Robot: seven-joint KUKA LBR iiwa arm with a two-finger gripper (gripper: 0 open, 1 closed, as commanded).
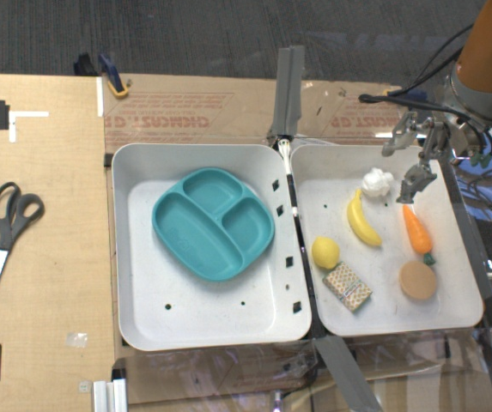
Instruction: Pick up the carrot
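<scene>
Above the right bin's (464, 256) far right corner, the hand (413, 166) is seen released, its fingers spread and nothing held. Just near of it, the carrot (416, 230) lies on the bin floor, flanked on its left by a banana (362, 221).

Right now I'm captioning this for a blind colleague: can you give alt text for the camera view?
The claw hangs open over the right bin, just above the carrot, holding nothing. That bin also holds a banana, lemon and a white lump; the left bin holds a teal tray.
</scene>
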